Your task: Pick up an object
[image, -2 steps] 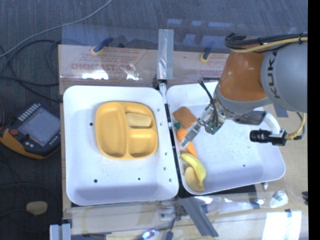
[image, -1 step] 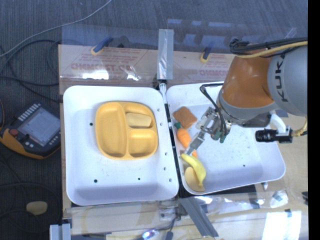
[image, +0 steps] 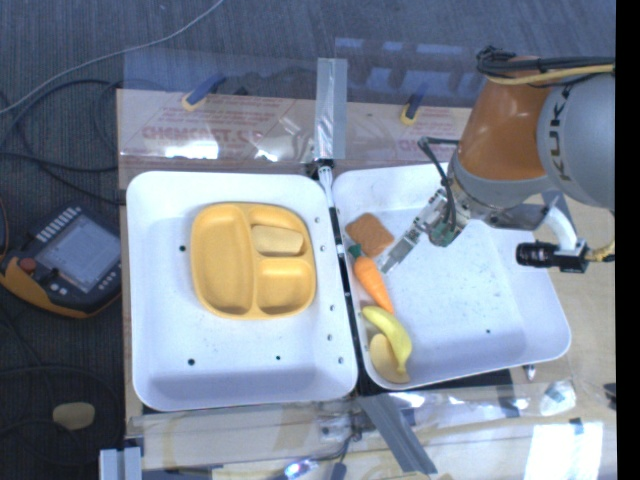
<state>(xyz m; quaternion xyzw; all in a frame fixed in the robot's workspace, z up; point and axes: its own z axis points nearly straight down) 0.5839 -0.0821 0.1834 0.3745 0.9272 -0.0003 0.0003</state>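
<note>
Camera view: the gripper (image: 392, 258) reaches from the right into the right bin (image: 500, 318), its thin fingers (image: 400, 248) pointing down-left toward the bin's left wall. I cannot tell how far the jaws stand open, the fingers look as one narrow bar from this angle, and nothing is seen between them.

The carrot (image: 373, 282) lies just below-left of the fingertips, very near, maybe touching; contact is not clear. Its long axis runs from upper-left to lower-right, green stub at the upper-left end, pointed tip to the lower right. The brown cracker-like square (image: 369, 232) lies just above-left of the fingertips, flat on the bin floor, a bit apart from them. The banana (image: 392, 336) lies below the carrot, near the bin's lower-left corner, curved, long axis approx. top-left to bottom-right; a pale round piece (image: 385, 356) sits under its curve.

The left bin (image: 160, 358) bears a yellow divided plate (image: 252, 259) w/ a yellow block (image: 277, 239) in its upper-right compartment.

Writing: red print on the cardboard (image: 190, 133) behind the bins, too blurred to read. Letters "KU" show on the arm (image: 575, 143). A handheld controller (image: 65, 258) lies on the floor at left.
</note>
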